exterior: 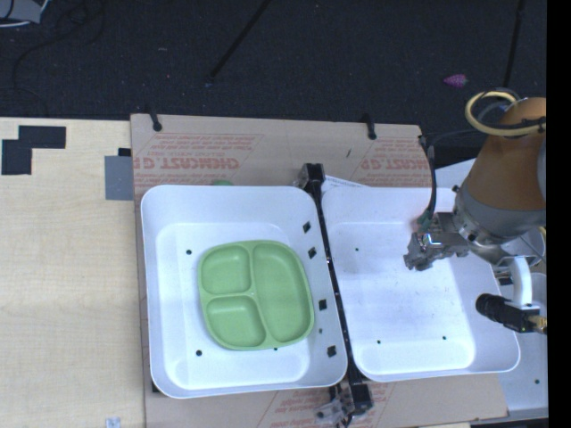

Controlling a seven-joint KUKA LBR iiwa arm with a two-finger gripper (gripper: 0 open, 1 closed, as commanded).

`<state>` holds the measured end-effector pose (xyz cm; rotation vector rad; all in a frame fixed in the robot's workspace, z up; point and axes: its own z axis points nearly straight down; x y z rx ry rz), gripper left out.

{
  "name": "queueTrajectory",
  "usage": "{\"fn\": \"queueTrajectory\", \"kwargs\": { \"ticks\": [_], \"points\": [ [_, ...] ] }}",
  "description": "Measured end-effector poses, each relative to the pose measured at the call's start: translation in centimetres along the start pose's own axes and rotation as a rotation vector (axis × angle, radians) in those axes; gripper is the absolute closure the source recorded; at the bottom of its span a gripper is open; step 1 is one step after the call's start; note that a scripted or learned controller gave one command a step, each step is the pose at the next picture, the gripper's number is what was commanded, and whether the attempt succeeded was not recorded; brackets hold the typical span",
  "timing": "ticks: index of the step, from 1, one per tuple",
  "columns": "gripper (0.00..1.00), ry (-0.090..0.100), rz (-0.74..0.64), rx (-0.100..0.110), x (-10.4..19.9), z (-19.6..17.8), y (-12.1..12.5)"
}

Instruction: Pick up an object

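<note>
Nearest the camera, at the bottom edge: a dark clamp (343, 404) where the two bins meet, on brown cardboard (268, 145) that runs under both. Just above it, left bin (169, 239), white and shallow, holding a green divided plate (256, 294) lying flat near its middle, three compartments up, nothing in them, well apart from the arm. Beside it, across a black divider strip (323, 266), right bin (393, 346), white floor showing a few small dark dots and nothing else to grasp as far as can be made out. Over the right part of that bin, gripper (422, 250) hanging low at the end of the arm (504, 176), grey with an orange section above; too small and dark to tell whether the jaws are spread or closed, and nothing seen between them. Farther back, pale wooden bench (62, 266) to the left with dark patches, then black floor with cables. Judged from this: task barely begun or not yet achieved, nothing lifted, the only clear candidate being the plate in the other bin. Left to do: cross to the left bin, come down on the plate's rim, close, raise.
</note>
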<state>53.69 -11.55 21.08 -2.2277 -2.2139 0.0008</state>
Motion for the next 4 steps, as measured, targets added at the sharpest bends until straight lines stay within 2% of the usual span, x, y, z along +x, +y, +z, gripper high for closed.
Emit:
{"fn": "queueTrajectory", "kwargs": {
  "ticks": [2,3,4],
  "points": [
    [1.00,0.002,-0.011,0.001,9.8,-1.5,3.2],
    [1.00,0.002,-0.011,0.001,15.2,-2.4,3.7],
    [1.00,0.000,-0.010,0.002,19.3,-2.2,4.5]
  ]
}}
